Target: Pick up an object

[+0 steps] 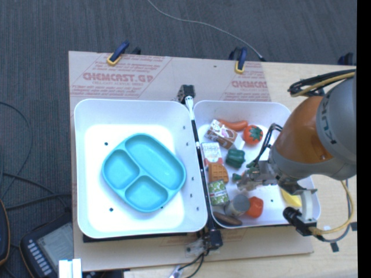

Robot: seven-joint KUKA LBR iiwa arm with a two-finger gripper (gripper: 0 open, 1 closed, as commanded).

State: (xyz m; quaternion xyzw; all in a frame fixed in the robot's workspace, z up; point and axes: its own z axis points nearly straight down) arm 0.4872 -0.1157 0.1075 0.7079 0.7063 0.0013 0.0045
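The largest thing seen is the grey arm [324,141] with its orange band, reaching in from the right over the right bin [278,110], while the left bin [87,155], well to the left of the gripper [250,179], is occupied by a blue divided plate [144,171]. The gripper is lowered among the small objects in the right bin, and whether it is spread or closed cannot be told. A green block [235,157] is seen just above it, a red tomato [253,134] further up, a red piece [254,207] just below it, and a yellow piece [291,198] to its right.
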